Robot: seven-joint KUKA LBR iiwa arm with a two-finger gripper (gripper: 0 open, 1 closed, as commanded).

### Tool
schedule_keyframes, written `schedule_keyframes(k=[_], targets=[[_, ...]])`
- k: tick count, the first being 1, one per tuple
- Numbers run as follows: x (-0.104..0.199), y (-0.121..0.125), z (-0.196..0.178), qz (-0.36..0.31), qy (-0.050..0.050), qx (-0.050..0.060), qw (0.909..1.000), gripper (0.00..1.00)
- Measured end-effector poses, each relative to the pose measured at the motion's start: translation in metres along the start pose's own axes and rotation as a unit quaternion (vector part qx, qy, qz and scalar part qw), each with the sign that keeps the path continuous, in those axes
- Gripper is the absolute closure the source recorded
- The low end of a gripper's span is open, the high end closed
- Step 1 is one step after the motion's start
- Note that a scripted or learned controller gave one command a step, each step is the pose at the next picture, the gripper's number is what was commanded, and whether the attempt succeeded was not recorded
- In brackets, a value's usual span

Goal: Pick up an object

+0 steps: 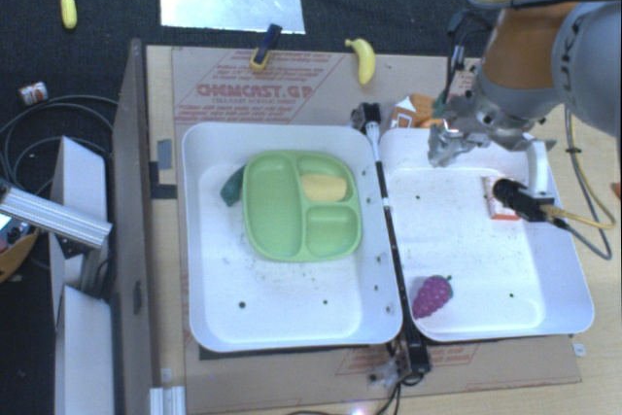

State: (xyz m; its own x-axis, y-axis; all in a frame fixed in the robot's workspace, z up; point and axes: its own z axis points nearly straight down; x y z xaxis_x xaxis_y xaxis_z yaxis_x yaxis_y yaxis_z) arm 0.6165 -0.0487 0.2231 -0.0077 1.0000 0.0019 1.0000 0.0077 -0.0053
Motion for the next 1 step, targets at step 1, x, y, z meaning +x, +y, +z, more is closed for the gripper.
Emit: schedule_keyframes(k=[1], targets=[[-0.0690, 0.0541, -0.0526, 0.005, -0.003, -0.008, 0.9999, 1.00]])
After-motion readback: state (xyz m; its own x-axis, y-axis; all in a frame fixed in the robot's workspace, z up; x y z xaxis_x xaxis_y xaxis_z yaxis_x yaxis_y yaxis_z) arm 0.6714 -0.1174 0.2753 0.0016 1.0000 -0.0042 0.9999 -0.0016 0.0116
